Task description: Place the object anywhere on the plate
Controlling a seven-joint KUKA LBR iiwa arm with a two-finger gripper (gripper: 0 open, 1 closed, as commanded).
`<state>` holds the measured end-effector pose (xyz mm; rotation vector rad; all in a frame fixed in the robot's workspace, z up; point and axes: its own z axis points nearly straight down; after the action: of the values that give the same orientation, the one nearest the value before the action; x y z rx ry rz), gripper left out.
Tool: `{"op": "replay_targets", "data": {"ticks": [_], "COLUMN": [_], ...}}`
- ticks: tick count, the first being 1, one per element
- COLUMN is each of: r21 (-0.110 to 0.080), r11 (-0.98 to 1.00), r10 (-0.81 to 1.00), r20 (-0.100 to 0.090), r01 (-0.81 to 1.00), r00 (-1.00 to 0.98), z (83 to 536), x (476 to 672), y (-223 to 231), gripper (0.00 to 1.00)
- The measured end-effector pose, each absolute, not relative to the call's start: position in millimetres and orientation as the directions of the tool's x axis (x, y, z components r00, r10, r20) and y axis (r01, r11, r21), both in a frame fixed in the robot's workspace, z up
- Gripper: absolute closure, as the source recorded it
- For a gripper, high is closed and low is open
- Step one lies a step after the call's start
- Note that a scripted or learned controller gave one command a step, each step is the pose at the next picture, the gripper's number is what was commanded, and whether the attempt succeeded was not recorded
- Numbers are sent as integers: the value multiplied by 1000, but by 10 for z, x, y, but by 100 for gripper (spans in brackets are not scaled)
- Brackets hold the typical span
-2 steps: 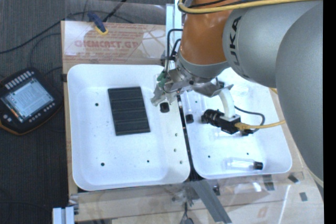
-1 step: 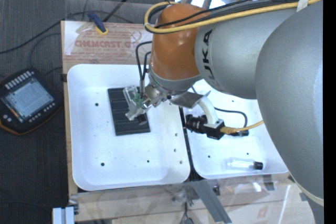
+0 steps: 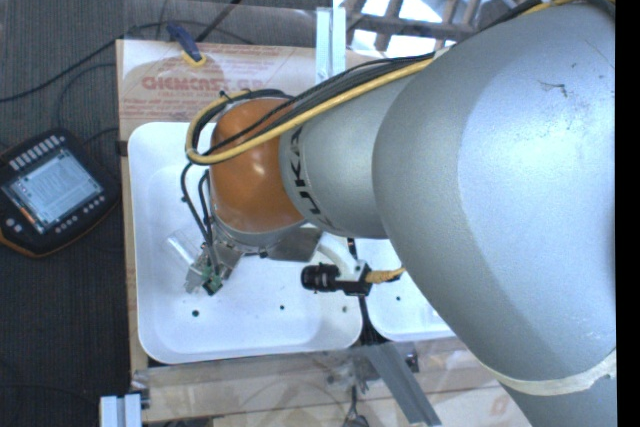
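Hovering tool over one white bin

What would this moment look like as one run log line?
arm: over left bin | tool: low near bin floor, finger state unclear | plate: hidden or unseen | object: not identifiable | placement: unconfirmed

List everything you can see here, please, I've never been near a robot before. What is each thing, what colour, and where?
shallow white plastic bins: two, white, side by side on the bench; the left one shows most.
brown cardboard sheet with red print: one, behind the left bin.
black handheld control pendant with a screen: one, black with orange trim, on the dark floor at left.
black cables: several, across the floor.
grey robot arm with an orange band: one, reaching in from the right.
gripper: one, low over the left bin.
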<state>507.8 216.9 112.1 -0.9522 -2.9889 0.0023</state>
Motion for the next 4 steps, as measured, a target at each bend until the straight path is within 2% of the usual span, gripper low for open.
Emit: {"op": "replay_targets", "data": {"ticks": [1, 2, 3, 4], "r21": [-1, 0, 2, 2], "r11": [948, 972, 984, 880], "r10": [319, 234, -177, -475], "r20": [1, -3, -5, -2], "r01": [319, 234, -177, -475], "r00": [-948, -972, -984, -880], "z": [2172, 2805, 3309, 3175], "x": [5298, 5908, 6345, 5709], "y": [2268, 2325, 2332, 2341], "gripper": [100, 100, 100, 100]}}
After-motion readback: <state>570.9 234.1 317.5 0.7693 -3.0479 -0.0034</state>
